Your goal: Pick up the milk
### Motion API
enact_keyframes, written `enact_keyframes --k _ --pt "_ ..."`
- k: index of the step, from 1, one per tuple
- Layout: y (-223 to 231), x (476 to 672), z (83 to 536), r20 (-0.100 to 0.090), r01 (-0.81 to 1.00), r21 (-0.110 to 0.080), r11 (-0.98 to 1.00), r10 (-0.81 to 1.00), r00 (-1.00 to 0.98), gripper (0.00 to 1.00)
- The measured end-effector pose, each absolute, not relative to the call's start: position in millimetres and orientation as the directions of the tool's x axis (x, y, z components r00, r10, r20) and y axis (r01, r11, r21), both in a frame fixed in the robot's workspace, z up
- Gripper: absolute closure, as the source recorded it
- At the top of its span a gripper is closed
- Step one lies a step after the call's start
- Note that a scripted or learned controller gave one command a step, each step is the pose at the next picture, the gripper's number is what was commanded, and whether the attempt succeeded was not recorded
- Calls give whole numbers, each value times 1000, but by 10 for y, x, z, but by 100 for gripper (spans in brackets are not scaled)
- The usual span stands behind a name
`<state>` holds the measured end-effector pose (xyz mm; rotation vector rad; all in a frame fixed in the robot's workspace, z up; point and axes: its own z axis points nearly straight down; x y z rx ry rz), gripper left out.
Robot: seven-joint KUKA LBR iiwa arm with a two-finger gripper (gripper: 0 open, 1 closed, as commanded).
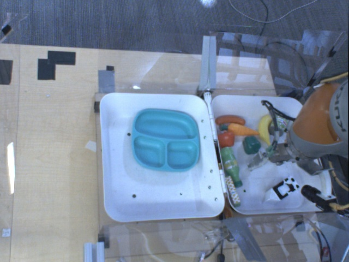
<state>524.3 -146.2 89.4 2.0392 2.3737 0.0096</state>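
The milk [284, 190] is a small white carton with black patches, lying in the front right part of the right bin [256, 203]. The grey arm with its orange band [322, 119] reaches in from the right above that bin. Its gripper [264, 155] hangs over the bin's middle, just right of a dark green block [251, 144] and up-left of the milk. Nothing shows in its grasp, and the milk lies apart from it on the bin floor.
A sausage [230, 119], a carrot [243, 129], a red tomato [226, 139], a green bottle [230, 166] and a banana [265, 127] crowd the right bin's left and back. The left bin [117, 146] holds a blue divided plate [166, 139].
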Motion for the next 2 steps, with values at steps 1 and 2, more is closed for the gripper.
enact_keyframes --k 1,2 --pt "-2077 4911 892 -8 964 11 265 964 -265 0" --pt "-2005 4902 889 -7 988 11 155 988 -155 0"
